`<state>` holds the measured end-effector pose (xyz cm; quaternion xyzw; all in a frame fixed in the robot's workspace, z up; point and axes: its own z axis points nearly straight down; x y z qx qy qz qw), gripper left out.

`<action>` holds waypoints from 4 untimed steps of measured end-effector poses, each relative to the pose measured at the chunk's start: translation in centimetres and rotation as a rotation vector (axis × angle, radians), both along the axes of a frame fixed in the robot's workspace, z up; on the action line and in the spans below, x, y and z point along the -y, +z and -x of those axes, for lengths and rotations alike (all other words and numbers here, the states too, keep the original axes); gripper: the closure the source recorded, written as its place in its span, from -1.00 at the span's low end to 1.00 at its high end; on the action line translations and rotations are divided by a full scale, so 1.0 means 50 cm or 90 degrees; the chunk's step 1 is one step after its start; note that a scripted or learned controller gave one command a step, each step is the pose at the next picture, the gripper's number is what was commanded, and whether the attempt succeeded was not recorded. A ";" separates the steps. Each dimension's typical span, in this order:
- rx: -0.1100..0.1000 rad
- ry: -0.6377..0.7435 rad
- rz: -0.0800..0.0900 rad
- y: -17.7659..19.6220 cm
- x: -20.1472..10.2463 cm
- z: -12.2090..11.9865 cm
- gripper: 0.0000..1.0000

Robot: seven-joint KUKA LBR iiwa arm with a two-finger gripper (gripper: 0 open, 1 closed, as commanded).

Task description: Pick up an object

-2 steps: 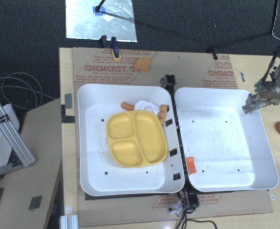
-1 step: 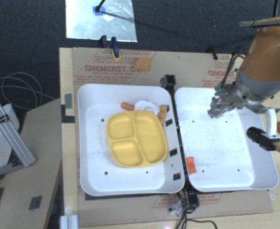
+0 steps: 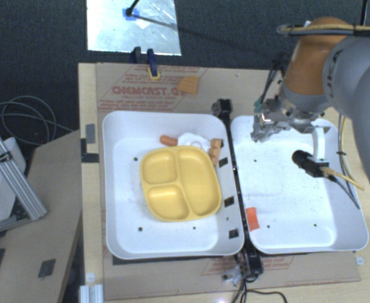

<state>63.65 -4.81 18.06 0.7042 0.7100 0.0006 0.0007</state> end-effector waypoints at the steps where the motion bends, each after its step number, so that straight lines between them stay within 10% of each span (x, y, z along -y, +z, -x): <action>1: 0.000 -0.003 0.000 0.008 0.004 0.004 -1.00; 2: -0.002 -0.009 0.000 0.147 0.071 0.283 -1.00; 3: -0.002 0.003 -0.003 0.085 -0.107 0.300 -1.00; 4: 0.007 -0.010 0.004 0.280 0.103 0.298 -1.00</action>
